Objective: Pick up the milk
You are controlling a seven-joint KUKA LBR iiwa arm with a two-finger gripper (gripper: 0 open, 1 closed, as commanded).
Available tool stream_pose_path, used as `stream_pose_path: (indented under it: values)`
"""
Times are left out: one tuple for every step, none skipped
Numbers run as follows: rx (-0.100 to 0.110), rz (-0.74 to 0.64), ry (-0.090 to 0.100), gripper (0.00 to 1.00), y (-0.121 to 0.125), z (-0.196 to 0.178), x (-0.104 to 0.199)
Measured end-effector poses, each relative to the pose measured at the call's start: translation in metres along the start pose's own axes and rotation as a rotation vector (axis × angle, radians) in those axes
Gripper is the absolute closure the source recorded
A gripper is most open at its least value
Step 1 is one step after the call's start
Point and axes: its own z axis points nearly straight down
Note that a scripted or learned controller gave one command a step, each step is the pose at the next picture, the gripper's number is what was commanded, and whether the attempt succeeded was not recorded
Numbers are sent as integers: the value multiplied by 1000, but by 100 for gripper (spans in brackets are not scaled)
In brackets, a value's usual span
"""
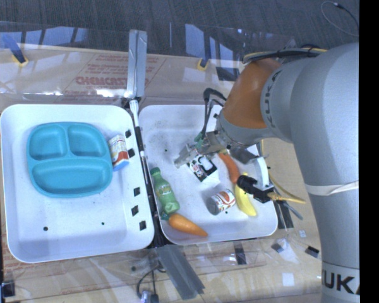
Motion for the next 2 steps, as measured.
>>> stream_pose_path:
  values:
    - [7,-4,1,100,-1,-6,-1]
    - [-2,79,-1,100,-6,-108,105]
